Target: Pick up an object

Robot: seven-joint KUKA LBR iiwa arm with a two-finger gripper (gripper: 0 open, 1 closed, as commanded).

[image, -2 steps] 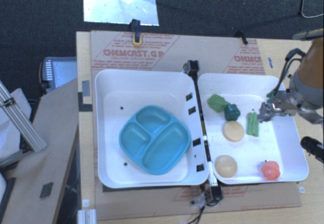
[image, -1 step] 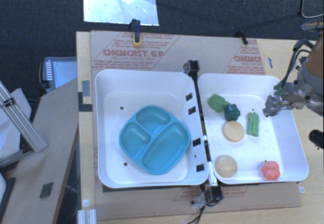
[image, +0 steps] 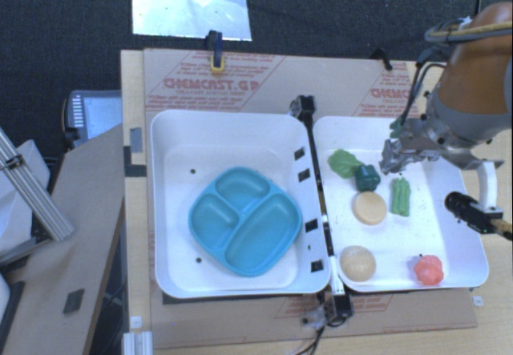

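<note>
The right bin point(image: 461, 185) holds several small objects. A light green leafy piece point(image: 344, 161) lies at its left, with a dark teal lump point(image: 367, 178) touching it. Below sit a flat tan disc point(image: 369, 207) and an upright green pod point(image: 400, 195). A beige round bun point(image: 357, 263) and a red lump point(image: 429, 269) rest near the front wall. My gripper point(image: 391, 161) hangs over the bin's upper middle, just right of the teal lump and above the pod. I see nothing held in it.
The left bin point(image: 172, 153) holds a blue divided plate point(image: 244, 219). A black divider strip point(image: 309, 177) runs between the bins. The grey and orange arm point(image: 477, 81) comes in from the upper right over the right bin's far corner.
</note>
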